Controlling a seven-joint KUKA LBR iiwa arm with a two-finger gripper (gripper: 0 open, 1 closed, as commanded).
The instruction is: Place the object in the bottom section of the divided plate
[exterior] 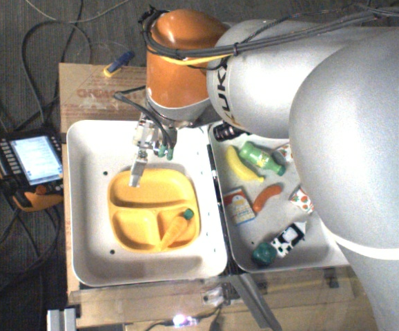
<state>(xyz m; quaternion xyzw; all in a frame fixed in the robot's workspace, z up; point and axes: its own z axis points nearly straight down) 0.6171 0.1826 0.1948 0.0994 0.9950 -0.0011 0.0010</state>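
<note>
The carrot point(175, 230) is lying in the plate's point(125, 186) near right section, its green top leaning on the divider, so the placing is looking done by my reading. The gripper point(139, 174) is hanging over the plate's far left rim, grasping nothing; whether its fingers are spread I cannot tell. What is remaining is clearing the arm away. In the right bin point(255, 243), a banana point(239, 165), bottle point(261, 157), carton point(239, 206) and toy cow point(288, 238) are lying well apart from the plate, blocking nothing.

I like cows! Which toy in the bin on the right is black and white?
The cow-patterned toy near the right bin's front edge, beside the green toy. The others are yellow, green, orange or red.
</note>
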